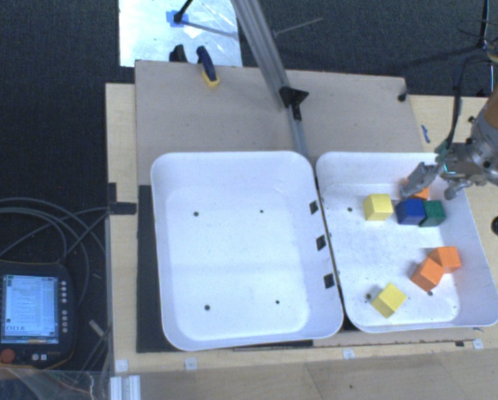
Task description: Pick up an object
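Approach under way: my gripper (432, 182), jaws spread, hangs over the blue block (411, 212) at the right bin's (482, 307) one o'clock; next, descend and close.

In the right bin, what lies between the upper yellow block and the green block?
The blue block lies between the upper yellow block and the green block, beside the green one, as the camera view shows.
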Robot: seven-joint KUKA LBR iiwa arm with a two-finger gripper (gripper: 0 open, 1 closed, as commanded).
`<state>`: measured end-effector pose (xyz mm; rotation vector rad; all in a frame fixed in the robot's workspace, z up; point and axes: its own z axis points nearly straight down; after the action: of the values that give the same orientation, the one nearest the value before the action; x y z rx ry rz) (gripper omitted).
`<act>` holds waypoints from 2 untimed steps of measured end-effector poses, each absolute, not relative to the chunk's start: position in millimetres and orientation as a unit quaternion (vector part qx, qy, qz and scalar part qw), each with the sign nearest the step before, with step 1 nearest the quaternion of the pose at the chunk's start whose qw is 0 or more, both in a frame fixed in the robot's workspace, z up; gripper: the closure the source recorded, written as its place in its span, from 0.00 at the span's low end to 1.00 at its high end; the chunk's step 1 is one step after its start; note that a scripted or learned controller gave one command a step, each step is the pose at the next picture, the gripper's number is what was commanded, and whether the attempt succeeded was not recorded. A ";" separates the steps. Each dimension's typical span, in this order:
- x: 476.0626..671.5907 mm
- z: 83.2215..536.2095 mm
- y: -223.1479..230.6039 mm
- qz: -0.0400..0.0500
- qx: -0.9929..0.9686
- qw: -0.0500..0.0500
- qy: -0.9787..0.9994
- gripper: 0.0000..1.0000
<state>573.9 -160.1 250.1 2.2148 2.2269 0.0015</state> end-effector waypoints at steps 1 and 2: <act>574.0 250.2 -160.1 0.001 0.705 0.001 0.709 0.00; 570.8 208.4 -160.7 -0.001 0.706 0.000 0.708 0.00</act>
<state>570.8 -160.7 208.4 2.2195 2.2243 -0.0019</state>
